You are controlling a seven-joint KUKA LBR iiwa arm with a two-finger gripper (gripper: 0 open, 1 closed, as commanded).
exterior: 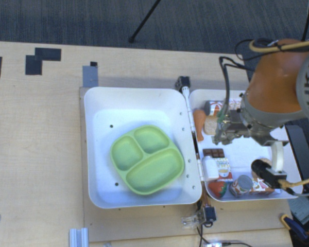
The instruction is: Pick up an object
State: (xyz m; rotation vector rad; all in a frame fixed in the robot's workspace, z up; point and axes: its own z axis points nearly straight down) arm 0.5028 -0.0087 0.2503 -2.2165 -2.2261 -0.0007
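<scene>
My gripper [222,136] hangs over the back left part of the right bin [247,153], under the arm's orange band. Just below it a small brown chocolate bar [213,153] lies on the bin floor. To its left are a beige piece [210,125] and an orange carrot-shaped piece [199,121]. A white carton [218,167] lies in front of the chocolate bar. I see nothing between the gripper and the bin floor.
A printed packet [213,107] sits at the right bin's back. A red fruit [218,189], a grey can [243,182] and a red wrapper [259,188] line its front edge. The left bin [100,138] holds a green divided plate [147,160].
</scene>
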